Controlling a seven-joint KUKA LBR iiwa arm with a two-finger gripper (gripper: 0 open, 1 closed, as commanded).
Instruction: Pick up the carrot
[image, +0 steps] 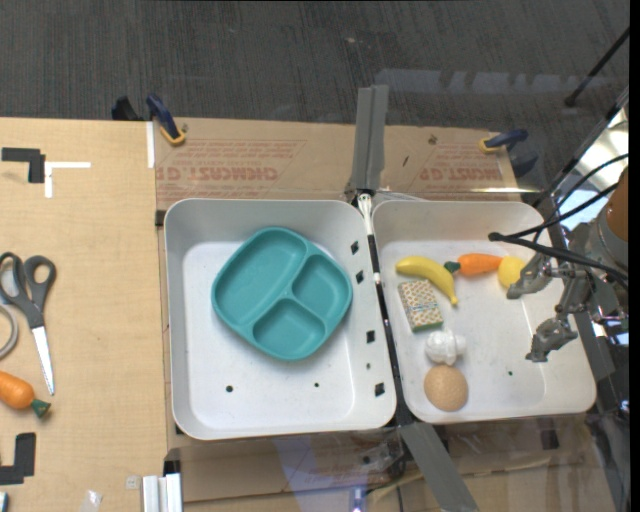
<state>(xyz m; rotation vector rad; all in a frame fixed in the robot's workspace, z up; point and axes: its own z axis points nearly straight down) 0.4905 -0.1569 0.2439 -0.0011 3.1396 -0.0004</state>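
Orange carrot (479, 264) lies near right white bin's (480, 405) back edge, between yellow banana (428, 274) and yellow lemon (510, 271); jaws (540, 312) spread, empty, beside it, likely lining up.

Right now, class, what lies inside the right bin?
In the right bin: banana, carrot, a yellow piece, sponge, a white lump, egg. The pincer covers some floor at right.

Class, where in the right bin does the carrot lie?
The carrot lies near the right bin's far wall, between the banana and a yellow piece.
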